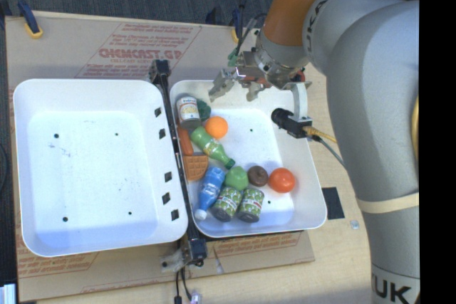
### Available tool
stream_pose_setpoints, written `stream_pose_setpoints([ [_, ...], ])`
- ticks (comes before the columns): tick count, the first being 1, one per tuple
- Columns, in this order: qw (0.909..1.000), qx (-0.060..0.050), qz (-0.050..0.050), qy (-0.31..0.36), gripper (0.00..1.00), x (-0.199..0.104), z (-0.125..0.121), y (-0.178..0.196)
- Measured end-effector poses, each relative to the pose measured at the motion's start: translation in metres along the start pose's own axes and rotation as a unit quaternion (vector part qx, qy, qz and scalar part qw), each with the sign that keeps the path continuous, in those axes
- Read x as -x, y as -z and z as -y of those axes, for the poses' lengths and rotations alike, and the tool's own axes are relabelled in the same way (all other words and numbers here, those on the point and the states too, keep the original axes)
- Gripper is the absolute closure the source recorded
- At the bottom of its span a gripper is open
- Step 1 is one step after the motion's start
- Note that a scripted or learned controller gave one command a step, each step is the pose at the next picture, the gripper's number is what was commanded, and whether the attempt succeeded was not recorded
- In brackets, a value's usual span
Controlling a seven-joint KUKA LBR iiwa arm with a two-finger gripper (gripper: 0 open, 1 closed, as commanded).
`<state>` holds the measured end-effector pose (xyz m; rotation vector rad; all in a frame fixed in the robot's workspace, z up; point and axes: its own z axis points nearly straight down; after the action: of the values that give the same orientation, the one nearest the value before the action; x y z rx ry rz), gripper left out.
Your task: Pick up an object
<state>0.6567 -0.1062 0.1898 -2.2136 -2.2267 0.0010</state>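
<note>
Objects for picking lie clustered in the right bin (303, 181) at frame centre: orange ball (216, 127), green bottle (210, 146), blue bottle (210, 189), two green cans (239, 204), a dark ring (257, 175) and a red ball (282, 180). The gripper (234, 84) hangs over the bin's upper edge, fingers spread, gripping nothing. Risk: tight packing may let a descending finger strike a neighbour, and round items could roll away.

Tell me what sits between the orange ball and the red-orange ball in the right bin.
In the camera view, between the orange ball and the red-orange ball lies a round brown chocolate doughnut, beside the latter; otherwise bare white bin floor.
</note>
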Motion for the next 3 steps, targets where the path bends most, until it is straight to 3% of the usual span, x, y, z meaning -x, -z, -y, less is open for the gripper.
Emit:
stream_pose_setpoints([
  [3, 1.0, 0.0, 0.0, 0.0, 0.0, 0.0, 0.0, 0.0],
])
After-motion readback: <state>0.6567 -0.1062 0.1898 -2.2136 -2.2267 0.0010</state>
